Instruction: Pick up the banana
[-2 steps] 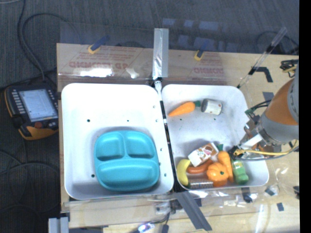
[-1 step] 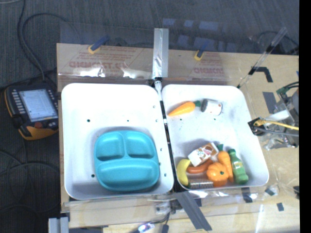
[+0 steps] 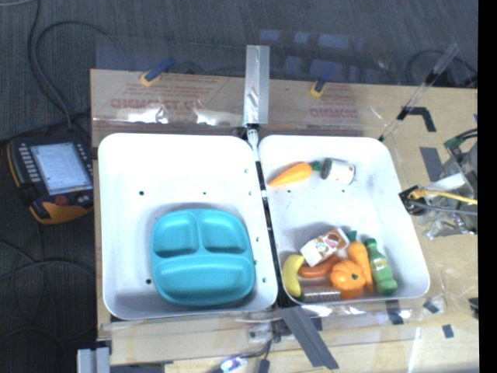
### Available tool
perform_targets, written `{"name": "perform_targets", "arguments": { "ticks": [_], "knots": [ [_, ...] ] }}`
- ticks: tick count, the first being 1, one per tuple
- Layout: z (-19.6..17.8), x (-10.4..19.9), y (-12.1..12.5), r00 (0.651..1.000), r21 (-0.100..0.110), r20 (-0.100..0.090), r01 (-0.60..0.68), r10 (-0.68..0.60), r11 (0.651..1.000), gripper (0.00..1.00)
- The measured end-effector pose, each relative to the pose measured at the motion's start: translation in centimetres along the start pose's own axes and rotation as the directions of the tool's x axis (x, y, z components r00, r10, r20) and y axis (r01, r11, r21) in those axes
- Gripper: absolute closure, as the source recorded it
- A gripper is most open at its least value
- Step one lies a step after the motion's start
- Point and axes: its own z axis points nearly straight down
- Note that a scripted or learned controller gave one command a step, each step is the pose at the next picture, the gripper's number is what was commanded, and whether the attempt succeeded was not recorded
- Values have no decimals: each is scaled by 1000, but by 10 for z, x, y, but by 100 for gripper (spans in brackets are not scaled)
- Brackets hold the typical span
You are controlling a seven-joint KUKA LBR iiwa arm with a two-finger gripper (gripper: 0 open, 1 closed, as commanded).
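The banana (image 3: pixel 291 275) is a short yellow curved piece lying in the front left corner of the right bin (image 3: pixel 388 200), against the wall between the bins. A red sausage (image 3: pixel 315 270) and a white carton (image 3: pixel 325 245) press against its right side. My gripper (image 3: pixel 444 222) sits at the far right, outside the right bin's right wall and well away from the banana, partly cut off by the frame. Nothing shows between its fingers.
An orange fruit (image 3: pixel 348 275), a carrot piece (image 3: pixel 358 252) and a green bottle (image 3: pixel 380 267) crowd the right bin's front. Another carrot (image 3: pixel 289 174) and a white-and-black bottle (image 3: pixel 338 170) lie at its back. A blue divided plate (image 3: pixel 203 256) sits in the left bin (image 3: pixel 124 208).
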Motion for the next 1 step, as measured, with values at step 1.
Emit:
{"name": "perform_targets", "arguments": {
  "ticks": [1],
  "knots": [
    [-8,0,0,1000,1,5,1,-1,1000,100]
  ]
}}
